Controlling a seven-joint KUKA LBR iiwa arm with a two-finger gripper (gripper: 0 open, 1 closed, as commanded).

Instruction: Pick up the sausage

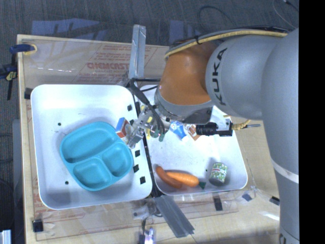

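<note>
pincer hangs over the divide between the two bins, near the blue tray's right rim; whether it is open or closed i cannot tell, since the wrist hardware is a small, cluttered blur. nothing can be made out in its grasp.

sausage lies in the right bin, at the near edge toward the left corner, touching a carrot that rests alongside it. a green can stands further right in the same bin.

judging by this, the pick is not yet done: the sausage is on the bin floor, well apart from the pincer, so approach, closing and lift all remain.

much of the right bin's far half is hidden under the arm. small packets below the wrist are too blurred to name. the sausage's right end merges with the carrot.
</note>
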